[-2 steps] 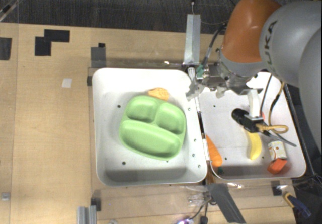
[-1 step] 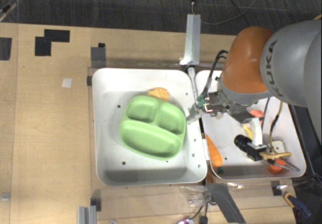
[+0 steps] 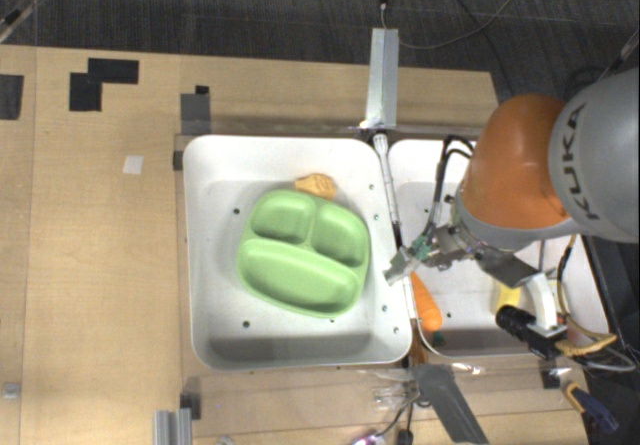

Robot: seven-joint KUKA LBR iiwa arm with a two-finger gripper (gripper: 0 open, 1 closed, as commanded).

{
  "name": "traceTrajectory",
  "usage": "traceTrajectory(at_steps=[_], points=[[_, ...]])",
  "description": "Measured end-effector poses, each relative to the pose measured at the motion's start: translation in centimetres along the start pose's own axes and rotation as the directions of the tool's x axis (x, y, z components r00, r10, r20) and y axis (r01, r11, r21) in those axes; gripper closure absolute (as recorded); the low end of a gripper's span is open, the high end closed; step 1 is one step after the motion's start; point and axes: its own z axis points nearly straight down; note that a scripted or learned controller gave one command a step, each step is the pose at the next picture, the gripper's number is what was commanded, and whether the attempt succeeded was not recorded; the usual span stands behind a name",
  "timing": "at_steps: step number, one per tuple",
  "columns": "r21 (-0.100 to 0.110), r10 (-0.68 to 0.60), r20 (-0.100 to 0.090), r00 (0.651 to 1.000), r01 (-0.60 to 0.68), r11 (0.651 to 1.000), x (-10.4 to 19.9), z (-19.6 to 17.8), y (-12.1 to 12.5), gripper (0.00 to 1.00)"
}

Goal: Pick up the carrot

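The orange carrot lies in the right bin, close to its left wall and near its front edge. My gripper hangs low over the same bin, just above the carrot's far end and slightly to its left. The grey arm with its orange band covers most of the right bin. I see nothing held in the gripper.
A green divided plate fills the middle of the left bin. A small tan piece of food sits behind the plate. The wall between the two bins runs right next to the gripper.
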Motion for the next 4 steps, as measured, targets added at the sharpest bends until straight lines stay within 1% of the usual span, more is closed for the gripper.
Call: traceTrajectory(at_steps=[1, 2, 3, 4], points=[[-0.001, 0.411, 0.001, 0.912, -0.411, 0.912, -8.3, -0.1, -2.8, 0.00], [-0.001, 0.614, 0.000, 0.789, -0.614, 0.789, -9.2, 9.2, -3.0, 0.00], [-0.008, 0.656, -0.002, 0.755, -0.656, 0.755, -9.0, 9.4, -2.8, 0.00], [0.000, 0.687, 0.000, 0.727, -0.687, 0.727, -2.8, 0.0, -1.0, 0.00]])
